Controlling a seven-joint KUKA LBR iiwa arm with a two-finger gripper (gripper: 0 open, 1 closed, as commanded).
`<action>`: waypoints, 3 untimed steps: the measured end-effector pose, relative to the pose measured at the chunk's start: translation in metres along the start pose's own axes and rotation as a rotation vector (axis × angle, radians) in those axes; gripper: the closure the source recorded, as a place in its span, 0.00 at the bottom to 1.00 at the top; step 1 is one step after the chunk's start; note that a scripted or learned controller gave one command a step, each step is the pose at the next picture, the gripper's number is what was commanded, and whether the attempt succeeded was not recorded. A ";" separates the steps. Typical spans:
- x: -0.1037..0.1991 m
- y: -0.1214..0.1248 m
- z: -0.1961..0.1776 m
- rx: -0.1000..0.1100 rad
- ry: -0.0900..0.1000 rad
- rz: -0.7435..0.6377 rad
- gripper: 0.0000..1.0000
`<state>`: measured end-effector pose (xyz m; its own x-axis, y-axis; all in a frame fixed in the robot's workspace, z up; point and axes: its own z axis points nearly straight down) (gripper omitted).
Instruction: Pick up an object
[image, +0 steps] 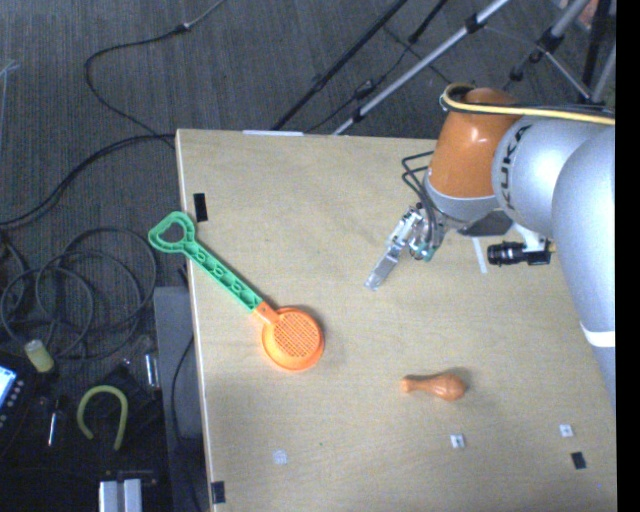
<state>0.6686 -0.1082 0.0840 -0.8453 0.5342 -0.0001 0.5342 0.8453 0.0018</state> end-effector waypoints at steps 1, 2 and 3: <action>-0.019 -0.058 -0.009 0.001 -0.002 0.360 0.00; -0.034 -0.057 -0.035 0.002 -0.002 0.678 0.00; -0.031 -0.049 0.000 0.003 -0.001 0.371 0.00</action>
<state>0.6685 -0.1656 0.0842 -0.5940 0.8044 -0.0014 0.8044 0.5940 -0.0009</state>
